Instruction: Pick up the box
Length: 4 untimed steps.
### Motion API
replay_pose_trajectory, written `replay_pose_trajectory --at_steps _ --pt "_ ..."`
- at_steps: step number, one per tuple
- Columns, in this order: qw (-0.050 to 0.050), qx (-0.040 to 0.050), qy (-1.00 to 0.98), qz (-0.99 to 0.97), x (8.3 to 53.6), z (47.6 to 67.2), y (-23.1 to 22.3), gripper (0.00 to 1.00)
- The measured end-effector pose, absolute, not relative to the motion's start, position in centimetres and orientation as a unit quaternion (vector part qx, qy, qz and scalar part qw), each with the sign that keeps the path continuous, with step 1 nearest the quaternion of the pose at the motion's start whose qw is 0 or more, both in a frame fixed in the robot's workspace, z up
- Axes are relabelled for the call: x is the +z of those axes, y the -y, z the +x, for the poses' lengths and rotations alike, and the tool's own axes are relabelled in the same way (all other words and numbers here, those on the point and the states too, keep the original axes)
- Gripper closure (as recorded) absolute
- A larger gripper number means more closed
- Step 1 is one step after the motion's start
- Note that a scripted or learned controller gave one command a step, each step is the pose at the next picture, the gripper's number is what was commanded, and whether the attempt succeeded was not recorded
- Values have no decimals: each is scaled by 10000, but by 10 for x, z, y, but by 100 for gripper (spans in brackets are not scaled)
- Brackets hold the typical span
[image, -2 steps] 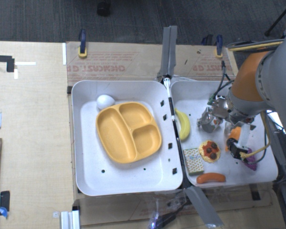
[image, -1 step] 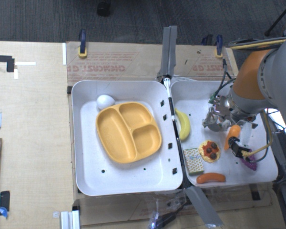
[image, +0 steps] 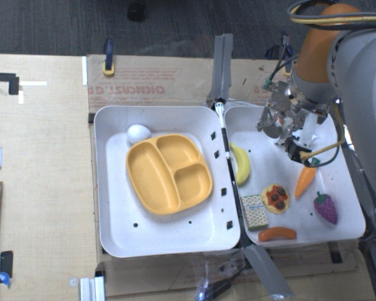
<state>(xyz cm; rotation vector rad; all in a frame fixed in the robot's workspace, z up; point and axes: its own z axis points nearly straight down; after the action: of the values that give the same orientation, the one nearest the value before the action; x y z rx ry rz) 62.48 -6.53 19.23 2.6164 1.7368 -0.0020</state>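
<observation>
From the overhead camera I see the claw [image: 287, 130] hanging over the upper part of the right bin [image: 351, 231], and I cannot tell whether it is open or closed from this angle; nothing shows between its tips. The box [image: 254, 211], small with a pale green speckled top, lies at about seven o'clock in that bin, tucked against the divider, well apart from the claw. Just beside it at three o'clock sits a little pizza [image: 276, 198], with a sausage [image: 277, 234] at five o'clock, so I judge the approach will be crowded. A banana [image: 240, 163] lies along the divider above the box; a carrot [image: 305, 180] and a purple berry [image: 325, 207] sit further right. The left bin [image: 106, 187] carries a yellow divided plate [image: 169, 173] and a white egg [image: 138, 132]. Cardboard [image: 156, 83] under the bins bears mirrored red lettering I can't read with confidence.
</observation>
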Motion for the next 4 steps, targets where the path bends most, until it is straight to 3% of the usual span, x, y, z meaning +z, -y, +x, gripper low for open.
replay_pose_trajectory --at_steps 1,2,3,4 --pt "-10 -19 -5209 8536 139 528 116 100" --pt "4 -7 -5270 8498 192 632 43 100" --pt "4 -11 -5172 8559 193 650 -16 100" --pt "5 -12 -5170 8560 193 650 -16 0"
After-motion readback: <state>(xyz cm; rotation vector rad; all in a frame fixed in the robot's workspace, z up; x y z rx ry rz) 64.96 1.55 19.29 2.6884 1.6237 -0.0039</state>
